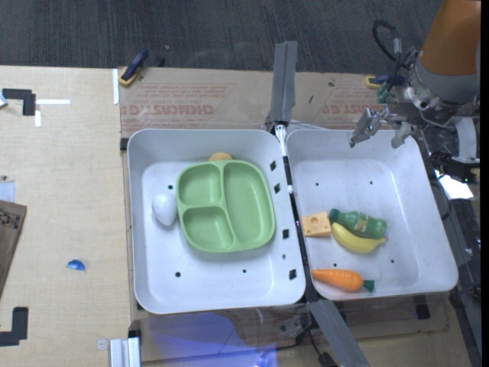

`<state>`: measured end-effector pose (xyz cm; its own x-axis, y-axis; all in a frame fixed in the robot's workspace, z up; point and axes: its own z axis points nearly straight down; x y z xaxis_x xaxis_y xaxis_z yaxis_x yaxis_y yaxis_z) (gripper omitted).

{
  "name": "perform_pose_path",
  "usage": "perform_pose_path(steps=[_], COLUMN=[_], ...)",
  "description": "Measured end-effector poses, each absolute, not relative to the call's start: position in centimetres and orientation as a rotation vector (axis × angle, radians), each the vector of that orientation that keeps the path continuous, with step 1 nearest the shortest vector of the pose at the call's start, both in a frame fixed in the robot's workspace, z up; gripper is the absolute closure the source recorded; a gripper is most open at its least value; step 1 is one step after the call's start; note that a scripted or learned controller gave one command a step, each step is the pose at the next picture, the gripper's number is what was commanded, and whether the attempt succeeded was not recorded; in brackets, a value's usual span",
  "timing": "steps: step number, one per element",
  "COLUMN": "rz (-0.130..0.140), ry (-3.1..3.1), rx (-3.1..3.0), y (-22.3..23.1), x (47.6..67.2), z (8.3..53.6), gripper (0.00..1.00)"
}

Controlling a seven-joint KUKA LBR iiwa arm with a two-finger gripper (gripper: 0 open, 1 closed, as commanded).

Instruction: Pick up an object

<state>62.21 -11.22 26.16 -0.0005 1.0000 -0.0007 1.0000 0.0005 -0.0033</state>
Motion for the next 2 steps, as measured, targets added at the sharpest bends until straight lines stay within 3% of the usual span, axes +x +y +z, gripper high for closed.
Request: perform_pose_path(steps=[1,2], rz=[0.003,-0.008], ry=[-2.305,-2.611], rx=[-2.131,-1.757], y=[-10.0,-12.0], x=[58.9,54.3], z=[11.3,9.6], gripper=[0.0,0.0])
